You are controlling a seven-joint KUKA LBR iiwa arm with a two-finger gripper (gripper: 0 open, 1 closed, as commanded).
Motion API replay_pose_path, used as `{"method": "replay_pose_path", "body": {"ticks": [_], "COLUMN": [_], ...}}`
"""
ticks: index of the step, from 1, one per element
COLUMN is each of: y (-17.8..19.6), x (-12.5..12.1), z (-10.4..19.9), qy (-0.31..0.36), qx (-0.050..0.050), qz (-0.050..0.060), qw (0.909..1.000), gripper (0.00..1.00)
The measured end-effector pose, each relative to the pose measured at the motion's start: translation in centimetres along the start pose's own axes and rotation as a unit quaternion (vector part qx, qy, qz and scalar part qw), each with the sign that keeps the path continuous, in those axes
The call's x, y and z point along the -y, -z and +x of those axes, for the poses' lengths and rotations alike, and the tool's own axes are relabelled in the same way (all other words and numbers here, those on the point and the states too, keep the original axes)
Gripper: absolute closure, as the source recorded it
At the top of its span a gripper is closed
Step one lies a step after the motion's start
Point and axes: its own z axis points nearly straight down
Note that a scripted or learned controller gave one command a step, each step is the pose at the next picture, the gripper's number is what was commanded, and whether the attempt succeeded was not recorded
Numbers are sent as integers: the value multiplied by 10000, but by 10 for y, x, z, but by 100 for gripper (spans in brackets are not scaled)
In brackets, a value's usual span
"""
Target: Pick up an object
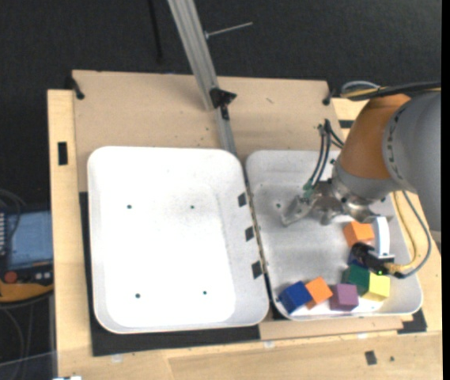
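Gripper (297, 210) low over bare floor of right bin (288, 172), opening unclear, nothing visibly held. Blocks (334, 291) clustered toward bin's near corner, ungrasped; pick not yet made.

Bench (169, 109) (two white bins (165, 236))

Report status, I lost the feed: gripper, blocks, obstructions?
Gripper low over right bin, nothing seen between fingers. Blocks clustered at near corner, untouched. Path clear.
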Motion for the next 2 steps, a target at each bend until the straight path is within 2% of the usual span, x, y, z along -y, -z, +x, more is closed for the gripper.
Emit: {"method": "replay_pose_path", "body": {"ticks": [1,2], "y": [12,71], "x": [-1,-2], "z": [0,8], "qy": [-27,35], "qx": [-13,-14], "qz": [-27,-36], "qw": [10000,10000], "gripper": [100,100]}}
